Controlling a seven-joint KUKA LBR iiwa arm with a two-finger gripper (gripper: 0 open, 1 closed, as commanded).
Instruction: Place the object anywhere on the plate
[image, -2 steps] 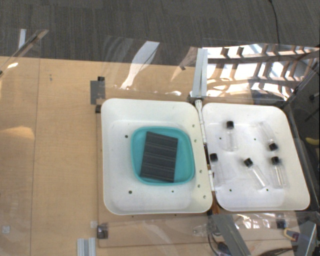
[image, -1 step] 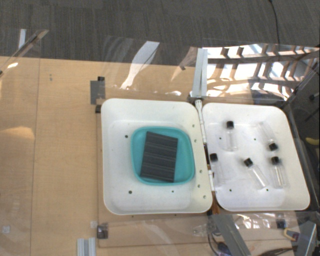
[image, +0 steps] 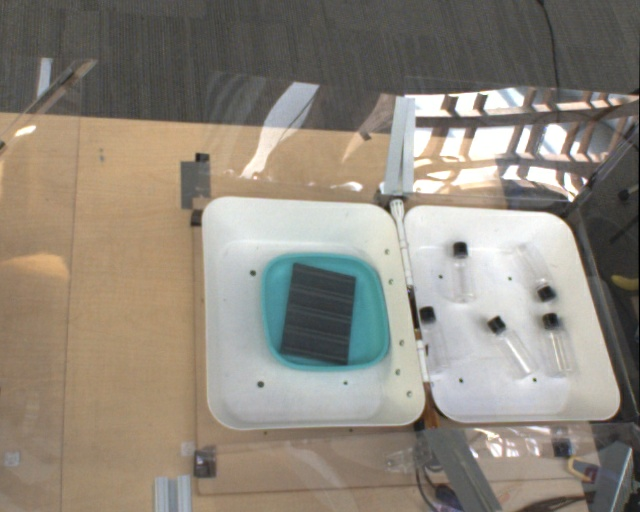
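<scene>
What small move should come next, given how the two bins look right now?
Probably none for placing: the dark ribbed block already lies flat on the teal plate in the left bin, within its rim. I would hold the arm clear and check the result. The small clear vials lie in the right bin, apart from the plate.

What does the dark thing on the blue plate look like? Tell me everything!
The dark block is a flat, dark grey rectangle with ridges running across its top, like stripes. It looks like rubber or foam. It lies flat, slightly turned, in the middle of the teal plate, which sits in the left white bin. Only the plate touches it.
</scene>
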